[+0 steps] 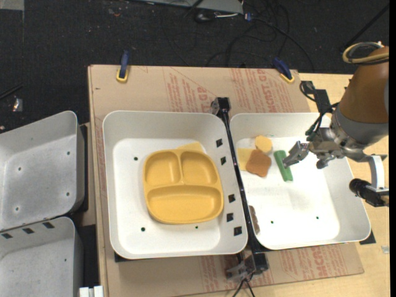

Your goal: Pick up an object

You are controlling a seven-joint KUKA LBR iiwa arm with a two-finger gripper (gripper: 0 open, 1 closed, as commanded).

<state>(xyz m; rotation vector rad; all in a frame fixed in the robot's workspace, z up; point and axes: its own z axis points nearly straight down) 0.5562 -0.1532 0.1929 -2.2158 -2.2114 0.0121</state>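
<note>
On the surface sit two shallow white bins. The left bin (117, 184) holds one yellow three-compartment plastic tray (184, 186). Near the right bin's (322, 224) upper-left corner lie one brown-and-yellow toy piece (258, 159) and one green stick (284, 166), just beside the empty, open tool (296, 154).

We see a glossy yellow plastic divided tray (183, 187), smooth matt white bins (124, 228), and a rough brown cardboard sheet (179, 85).

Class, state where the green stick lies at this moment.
The green stick lies in the right bin, toward its upper left, just right of the brown block and left of the tool.
</note>
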